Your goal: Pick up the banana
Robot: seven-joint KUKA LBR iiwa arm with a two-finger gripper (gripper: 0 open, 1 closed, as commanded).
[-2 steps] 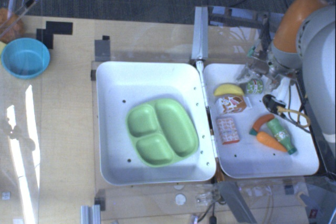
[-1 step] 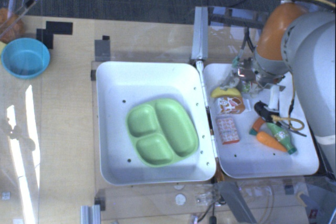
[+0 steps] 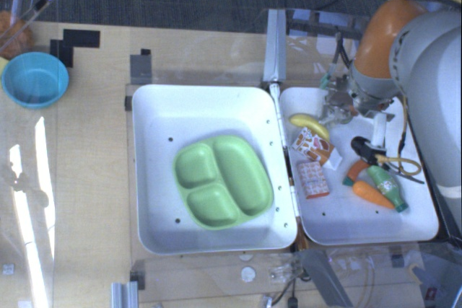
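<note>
A yellow banana (image 3: 309,124) lies near the upper left corner of the right bin (image 3: 422,226), its curve running from left down to the right. My gripper (image 3: 337,110) hangs just to the right of the banana's far end, close to the bin's back wall. Nothing shows between the gripper and the banana, and the wrist hides how the gripper stands. The grey arm with its orange band (image 3: 379,40) comes in from the upper right.
Below the banana lie an orange-and-white snack packet (image 3: 315,146) and a pink packet (image 3: 313,179). A carrot (image 3: 374,195) and a green bottle (image 3: 387,187) lie at the right. The left bin (image 3: 151,155) holds a green divided plate (image 3: 220,180). A blue bowl (image 3: 35,79) sits far left.
</note>
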